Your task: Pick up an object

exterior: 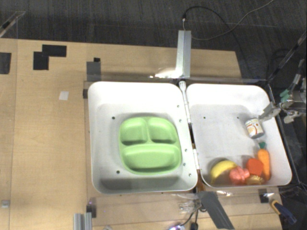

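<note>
Gripper (268,113) reaches into the right bin (225,97), beside a small white can (253,127).
Finger state cannot be told; toy carrot (264,160) and banana (223,168) lie near the front wall.

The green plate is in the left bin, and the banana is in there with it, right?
Not quite. The camera view shows the green plate in the left bin, but the banana lies in the right bin, beside the other toy foods.

A banana (223,168), pink toy (238,175), orange carrot (264,161) and small white can (253,127) are being kept in the right bin (225,102).
</note>
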Robot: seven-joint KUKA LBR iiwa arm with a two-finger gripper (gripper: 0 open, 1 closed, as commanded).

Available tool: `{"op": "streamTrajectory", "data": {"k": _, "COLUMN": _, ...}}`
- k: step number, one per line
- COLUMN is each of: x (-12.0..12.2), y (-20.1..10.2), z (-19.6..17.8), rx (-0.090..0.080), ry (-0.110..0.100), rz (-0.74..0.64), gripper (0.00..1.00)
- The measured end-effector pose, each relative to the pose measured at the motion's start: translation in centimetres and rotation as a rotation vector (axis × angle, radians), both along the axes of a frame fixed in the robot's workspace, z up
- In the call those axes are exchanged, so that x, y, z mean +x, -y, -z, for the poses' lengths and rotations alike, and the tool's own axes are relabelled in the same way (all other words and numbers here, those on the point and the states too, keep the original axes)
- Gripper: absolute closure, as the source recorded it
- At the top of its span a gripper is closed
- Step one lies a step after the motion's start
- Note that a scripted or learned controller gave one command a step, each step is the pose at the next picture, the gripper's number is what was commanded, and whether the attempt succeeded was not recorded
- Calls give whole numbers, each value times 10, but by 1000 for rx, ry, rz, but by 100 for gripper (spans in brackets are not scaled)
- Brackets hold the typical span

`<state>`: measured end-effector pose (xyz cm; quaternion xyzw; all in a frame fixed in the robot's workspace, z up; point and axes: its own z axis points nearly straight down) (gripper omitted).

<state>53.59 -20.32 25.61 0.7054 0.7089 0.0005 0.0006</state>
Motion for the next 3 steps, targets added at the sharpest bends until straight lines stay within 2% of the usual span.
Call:
{"op": "streamTrajectory", "data": {"k": 1, "x": 53, "y": 1, "z": 71, "rx": -1, "ry": 2, "rz": -43, "gripper": 0}}
{"op": "streamTrajectory", "data": {"k": 2, "x": 43, "y": 2, "z": 160, "rx": -2, "ry": 6, "rz": -25, "gripper": 0}}
{"op": "streamTrajectory", "data": {"k": 3, "x": 45, "y": 1, "z": 148, "rx": -3, "ry": 11, "rz": -25, "gripper": 100}}
